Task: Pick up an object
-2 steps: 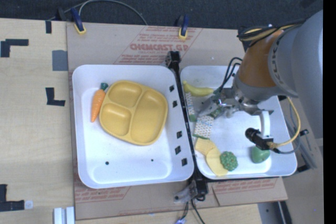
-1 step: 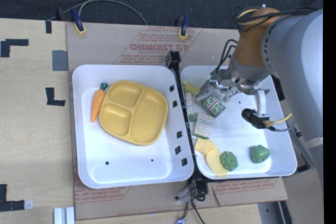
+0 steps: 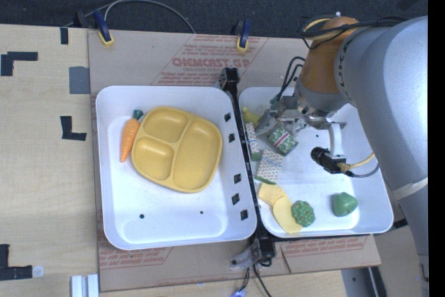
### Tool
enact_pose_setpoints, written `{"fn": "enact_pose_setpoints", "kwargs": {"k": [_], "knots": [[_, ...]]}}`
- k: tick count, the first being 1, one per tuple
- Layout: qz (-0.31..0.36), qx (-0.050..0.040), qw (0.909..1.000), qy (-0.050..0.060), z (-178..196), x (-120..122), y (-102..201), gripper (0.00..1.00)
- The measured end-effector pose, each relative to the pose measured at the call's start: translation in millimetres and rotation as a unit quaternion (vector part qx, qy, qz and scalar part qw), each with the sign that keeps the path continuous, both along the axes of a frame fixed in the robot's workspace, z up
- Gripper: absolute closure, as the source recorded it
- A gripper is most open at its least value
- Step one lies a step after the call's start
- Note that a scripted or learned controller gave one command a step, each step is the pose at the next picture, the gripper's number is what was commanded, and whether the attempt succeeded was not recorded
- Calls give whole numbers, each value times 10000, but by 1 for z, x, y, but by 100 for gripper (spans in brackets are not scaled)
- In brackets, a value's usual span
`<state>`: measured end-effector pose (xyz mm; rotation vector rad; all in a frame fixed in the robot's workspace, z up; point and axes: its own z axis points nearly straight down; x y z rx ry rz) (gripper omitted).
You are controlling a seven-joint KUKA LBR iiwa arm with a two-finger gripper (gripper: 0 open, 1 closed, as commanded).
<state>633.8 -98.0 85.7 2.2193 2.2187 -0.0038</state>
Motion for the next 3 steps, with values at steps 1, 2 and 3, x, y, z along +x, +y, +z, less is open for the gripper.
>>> {"fn": "enact_pose_setpoints", "kwargs": {"k": [1, 2, 3], "knots": [[10, 0, 10000, -16, 11, 1, 1, 100], [10, -2, 10000, -13, 10, 1, 1, 0], [7, 14, 10000, -15, 1, -37, -6, 0]]}}
